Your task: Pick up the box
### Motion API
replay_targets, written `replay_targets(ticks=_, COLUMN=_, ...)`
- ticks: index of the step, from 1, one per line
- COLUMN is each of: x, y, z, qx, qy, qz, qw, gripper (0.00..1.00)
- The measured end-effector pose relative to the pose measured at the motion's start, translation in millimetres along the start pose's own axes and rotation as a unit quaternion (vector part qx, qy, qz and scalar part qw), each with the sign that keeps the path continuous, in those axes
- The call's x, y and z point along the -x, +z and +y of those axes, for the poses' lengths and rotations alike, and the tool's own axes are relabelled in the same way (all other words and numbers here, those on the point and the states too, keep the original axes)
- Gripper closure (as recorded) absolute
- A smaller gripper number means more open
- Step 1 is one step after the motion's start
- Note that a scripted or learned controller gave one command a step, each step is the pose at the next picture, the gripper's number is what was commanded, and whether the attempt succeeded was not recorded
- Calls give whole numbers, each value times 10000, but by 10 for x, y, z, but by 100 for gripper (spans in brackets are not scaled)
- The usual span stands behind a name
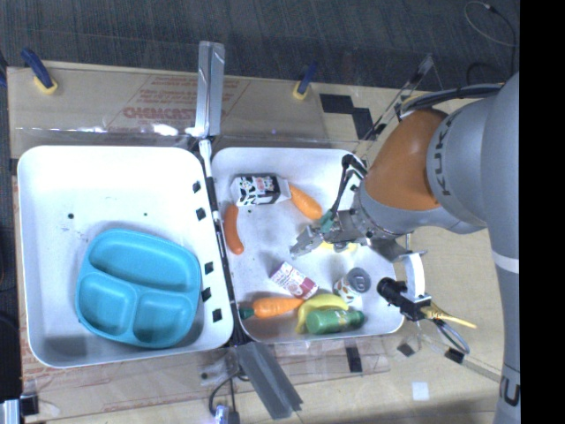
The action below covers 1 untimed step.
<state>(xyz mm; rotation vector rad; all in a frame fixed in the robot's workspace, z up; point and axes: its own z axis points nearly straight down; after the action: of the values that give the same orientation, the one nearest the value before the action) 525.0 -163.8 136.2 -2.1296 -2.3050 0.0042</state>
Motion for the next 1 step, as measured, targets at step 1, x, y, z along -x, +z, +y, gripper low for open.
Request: replay_targets(ticks=1, x=-350, y=456, z=22, qx=-2, qy=-429, qz=3, qw=9991, gripper=0)
